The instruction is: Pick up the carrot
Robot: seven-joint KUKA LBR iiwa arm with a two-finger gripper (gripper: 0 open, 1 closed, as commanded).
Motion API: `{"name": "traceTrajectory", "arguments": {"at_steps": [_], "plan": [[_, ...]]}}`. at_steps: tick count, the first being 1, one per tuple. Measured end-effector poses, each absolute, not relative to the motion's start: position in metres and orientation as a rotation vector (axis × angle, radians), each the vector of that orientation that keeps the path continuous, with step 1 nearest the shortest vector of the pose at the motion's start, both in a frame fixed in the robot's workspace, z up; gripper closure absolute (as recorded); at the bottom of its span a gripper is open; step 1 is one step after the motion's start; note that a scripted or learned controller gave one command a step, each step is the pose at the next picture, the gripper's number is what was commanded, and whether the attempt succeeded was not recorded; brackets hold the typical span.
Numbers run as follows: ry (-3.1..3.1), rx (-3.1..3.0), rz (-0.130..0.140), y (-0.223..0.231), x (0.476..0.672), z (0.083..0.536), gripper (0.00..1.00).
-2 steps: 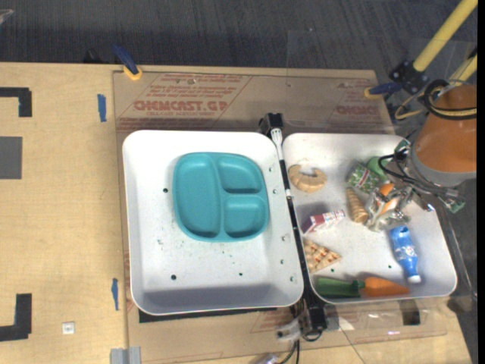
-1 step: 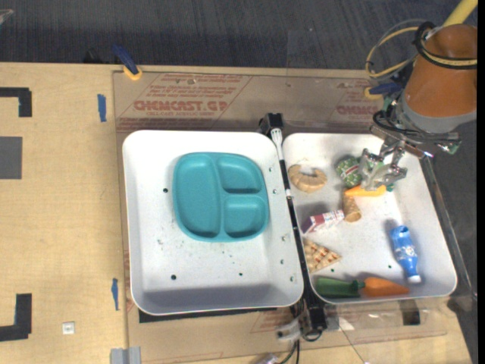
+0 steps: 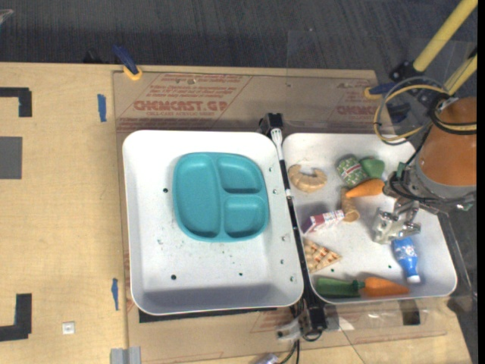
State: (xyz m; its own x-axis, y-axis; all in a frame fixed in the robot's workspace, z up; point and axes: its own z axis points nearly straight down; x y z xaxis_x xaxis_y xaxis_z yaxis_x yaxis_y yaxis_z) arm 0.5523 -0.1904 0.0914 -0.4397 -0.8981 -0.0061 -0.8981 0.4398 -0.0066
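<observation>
An orange carrot [image 3: 364,189] lies in the right bin [image 3: 436,279], near its upper middle, beside a green leafy piece [image 3: 372,166]. Along the bin's front wall lies a second orange carrot-like piece [image 3: 385,285], end to end with a dark green piece [image 3: 337,285]. My gripper [image 3: 393,224] hangs over the bin floor just right of and below the upper carrot, above a blue bottle [image 3: 405,258]. Nothing shows in its grasp.
The right bin also holds a bagel [image 3: 308,177], a green striped ball [image 3: 348,169], a small tube [image 3: 326,220] and a waffle wedge [image 3: 320,256]. A teal divided plate [image 3: 221,196] sits in the left bin [image 3: 151,256]. Cables loop at the far right [image 3: 402,105].
</observation>
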Motion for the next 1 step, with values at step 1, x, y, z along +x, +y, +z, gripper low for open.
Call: {"name": "traceTrajectory", "arguments": {"at_steps": [1], "plan": [[2.645,-1.665,0.011,-0.1814,0.5544,0.0909,0.00]]}}
